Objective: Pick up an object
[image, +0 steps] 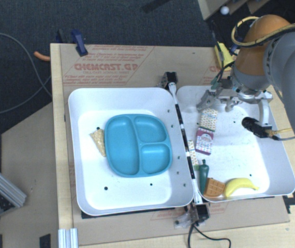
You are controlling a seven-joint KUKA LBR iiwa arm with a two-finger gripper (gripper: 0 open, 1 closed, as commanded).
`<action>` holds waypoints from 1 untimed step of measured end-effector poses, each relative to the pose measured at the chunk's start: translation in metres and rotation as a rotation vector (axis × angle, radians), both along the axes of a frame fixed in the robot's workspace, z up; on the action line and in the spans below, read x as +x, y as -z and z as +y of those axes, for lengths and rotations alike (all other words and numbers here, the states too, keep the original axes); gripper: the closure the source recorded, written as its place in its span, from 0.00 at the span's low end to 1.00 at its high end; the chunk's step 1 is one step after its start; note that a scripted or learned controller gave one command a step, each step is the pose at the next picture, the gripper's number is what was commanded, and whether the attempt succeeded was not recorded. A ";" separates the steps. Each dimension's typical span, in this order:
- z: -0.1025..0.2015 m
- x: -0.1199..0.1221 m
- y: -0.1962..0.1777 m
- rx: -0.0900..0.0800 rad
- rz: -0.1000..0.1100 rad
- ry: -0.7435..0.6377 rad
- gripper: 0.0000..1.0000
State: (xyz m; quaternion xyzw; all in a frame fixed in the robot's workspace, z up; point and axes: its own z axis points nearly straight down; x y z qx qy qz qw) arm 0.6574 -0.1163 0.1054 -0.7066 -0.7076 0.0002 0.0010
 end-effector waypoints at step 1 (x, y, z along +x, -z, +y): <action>0.024 0.007 0.021 0.000 0.000 0.000 0.00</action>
